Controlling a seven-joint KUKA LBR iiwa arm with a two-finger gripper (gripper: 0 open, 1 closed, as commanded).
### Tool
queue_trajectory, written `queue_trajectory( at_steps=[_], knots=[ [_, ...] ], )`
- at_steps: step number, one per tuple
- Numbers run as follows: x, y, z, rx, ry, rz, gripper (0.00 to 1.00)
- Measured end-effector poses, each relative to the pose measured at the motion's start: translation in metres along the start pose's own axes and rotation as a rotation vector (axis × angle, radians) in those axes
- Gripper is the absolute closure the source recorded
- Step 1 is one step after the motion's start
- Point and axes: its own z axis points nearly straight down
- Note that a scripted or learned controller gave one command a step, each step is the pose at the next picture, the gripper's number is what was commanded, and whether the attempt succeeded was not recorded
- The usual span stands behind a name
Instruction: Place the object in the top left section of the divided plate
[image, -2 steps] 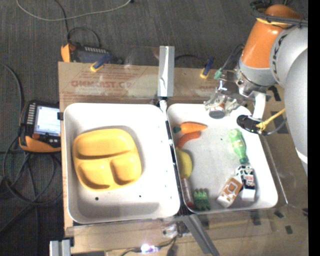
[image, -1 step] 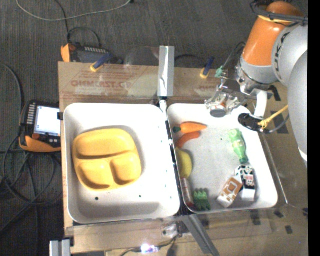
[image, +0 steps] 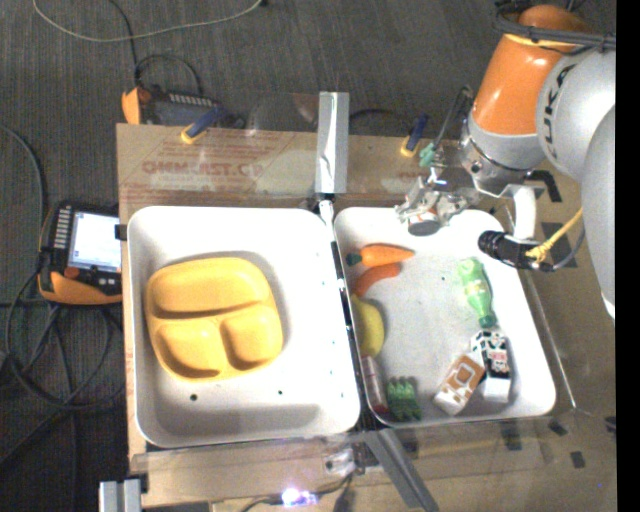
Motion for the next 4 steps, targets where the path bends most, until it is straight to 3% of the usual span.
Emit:
queue_trajectory(
  at_steps=[1,2,3,4],
  knots=[
    [0.036,0.009,-0.008,-0.001,0.000,-0.144,1.00],
    [0.045,-0.027,0.005,0.000,0.003,-0.104,1.00],
    [0.045,-0.027,-0.003,0.003,0.003,-0.104,1.00],
    [0.049,-0.023,0.015,0.000,0.000,-0.149,1.00]
  ],
)
